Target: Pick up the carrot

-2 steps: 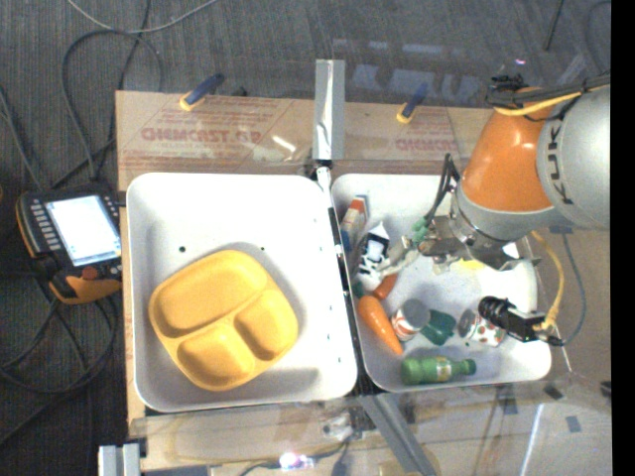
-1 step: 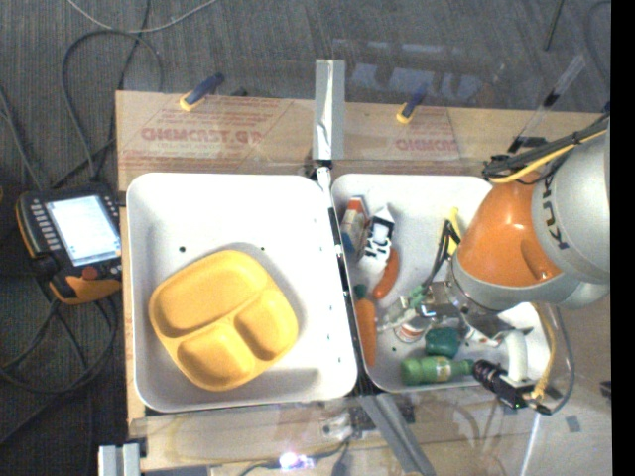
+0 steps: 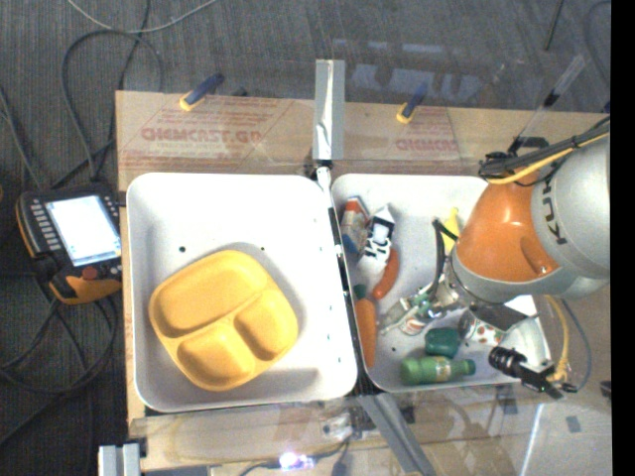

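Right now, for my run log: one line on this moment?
long orange carrot: right bin's left wall, untouched | end effector: above clutter | yellow divided plastic tray: left bin

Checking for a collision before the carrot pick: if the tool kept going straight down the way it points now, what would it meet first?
Probably the clutter under the tool, near the dark green cap, not the carrot, which lies to the left against the bin wall. Depth is hard to judge from above.

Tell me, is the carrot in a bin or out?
In. The carrot lies flat in the right bin, along its left wall, beside the green bottle.
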### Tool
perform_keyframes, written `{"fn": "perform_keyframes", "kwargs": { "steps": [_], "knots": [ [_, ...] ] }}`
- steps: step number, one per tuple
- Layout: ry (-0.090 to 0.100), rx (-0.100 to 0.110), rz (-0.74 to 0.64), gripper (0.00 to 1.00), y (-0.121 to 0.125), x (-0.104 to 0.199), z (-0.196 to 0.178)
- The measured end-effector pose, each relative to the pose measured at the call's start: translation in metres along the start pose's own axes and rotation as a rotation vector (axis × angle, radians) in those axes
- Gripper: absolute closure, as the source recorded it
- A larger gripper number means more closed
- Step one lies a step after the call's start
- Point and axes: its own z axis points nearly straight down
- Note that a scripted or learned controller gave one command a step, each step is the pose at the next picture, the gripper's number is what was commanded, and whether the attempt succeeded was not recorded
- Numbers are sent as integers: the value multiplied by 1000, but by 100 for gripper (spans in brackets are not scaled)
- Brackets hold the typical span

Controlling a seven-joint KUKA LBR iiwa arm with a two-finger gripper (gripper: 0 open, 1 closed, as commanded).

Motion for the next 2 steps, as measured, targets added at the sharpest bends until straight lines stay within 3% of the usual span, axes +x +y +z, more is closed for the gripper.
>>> {"fn": "perform_keyframes", "kwargs": {
  "steps": [1, 2],
  "knots": [
    [10, 5, 244, 0, 49, -14, 3],
    [15, 18, 304, 0, 49, -59, -7]
  ]
}}
